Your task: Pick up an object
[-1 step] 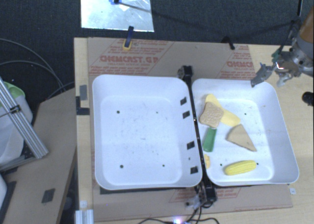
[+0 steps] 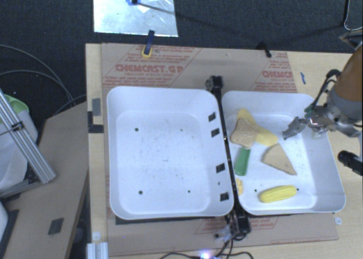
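You have left bin (image 2: 164, 156) floor bare: open passage. Right bin (image 2: 323, 156) crowded at left: cracker (image 2: 244, 133), green stick (image 2: 242, 161), wedge (image 2: 279, 160), corn (image 2: 278, 194). Free floor along its right wall and top.

A: Where does the arm come in?

B: From the right edge of the view. 1 arm (image 2: 347, 90), grey, with an orange band just above the wrist, reaching leftward at a slight downward slant.

A: And the gripper?

B: The gripper (image 2: 290, 129) sits at the arm's left end, pointing left and a little toward the near side. Metal linkage and thin cables show between the wrist and the tip.

A: Are the 2 fingers apart or together?

B: The tip looks like 1 small grey wedge, too small and blurred to tell.
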